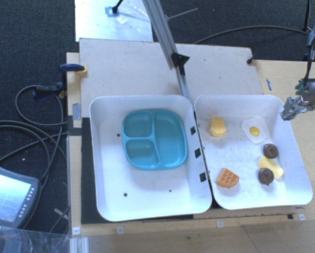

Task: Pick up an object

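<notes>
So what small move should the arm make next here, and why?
Probably shift the gripper left and down over the fried egg: it sits at the right bin's far right edge, above the rim, and the egg is the nearest item.

Hand [293, 108] at the view's right edge, low, tilted leftward, with nothing visibly gripped.

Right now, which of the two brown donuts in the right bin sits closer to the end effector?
The upper donut, just below the fried egg. The other donut lies lower, beside the yellow piece, farther from the end effector.
</notes>
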